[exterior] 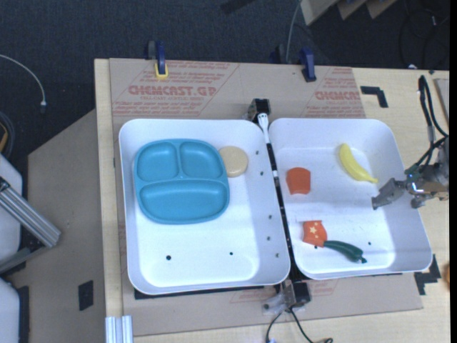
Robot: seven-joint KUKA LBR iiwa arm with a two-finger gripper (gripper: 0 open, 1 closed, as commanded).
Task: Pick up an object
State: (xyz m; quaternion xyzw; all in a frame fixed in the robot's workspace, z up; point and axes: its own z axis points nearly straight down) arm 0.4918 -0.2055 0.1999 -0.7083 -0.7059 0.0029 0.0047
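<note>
Early in the approach, by the look of it — nothing lifted yet. Gripper [389, 191] at the right edge of the frame, over the right bin [400, 252]; fingers too small and dark to judge, cannot tell whether spread or pressed together.

Nearest candidate: yellow banana [355, 163], just up and left of the gripper. Next move probably calls for shifting over it, lining up across its narrow width, then descending.

Also in the right bin: orange block [299, 180], red piece [314, 232] touching a green pepper [345, 249]. Left bin [207, 263]: blue divided plate [183, 181] — beige disc [233, 161] just beside.
</note>
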